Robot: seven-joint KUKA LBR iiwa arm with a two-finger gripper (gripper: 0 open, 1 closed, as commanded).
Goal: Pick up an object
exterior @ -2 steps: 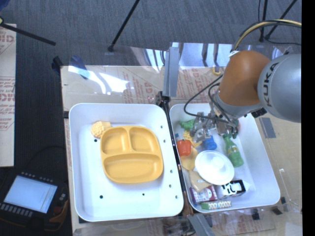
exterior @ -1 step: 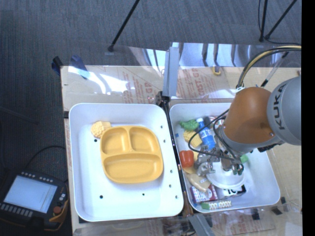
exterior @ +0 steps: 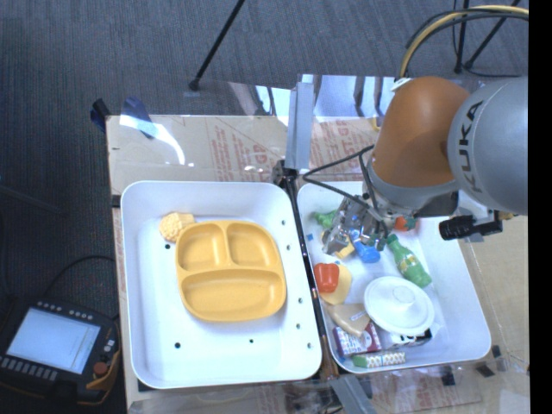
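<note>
Objects for picking sit jumbled in the right bin (exterior: 477,317): green bottle (exterior: 409,262), white round lid (exterior: 398,304), red pepper-like piece (exterior: 327,277), blue item (exterior: 368,252), pale wedge (exterior: 349,318). Gripper (exterior: 352,229) low over the bin's upper left part, among the clutter beside the blue item; whether it is open, closed or holding anything cannot be told. Left bin (exterior: 147,231) holds yellow divided plate (exterior: 230,270), with a small yellow toy (exterior: 175,225) touching its upper left corner

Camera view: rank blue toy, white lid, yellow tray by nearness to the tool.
1. Blue toy, right bin, just beside the tool.
2. White lid, right bin, near edge.
3. Yellow tray, left bin.
</note>
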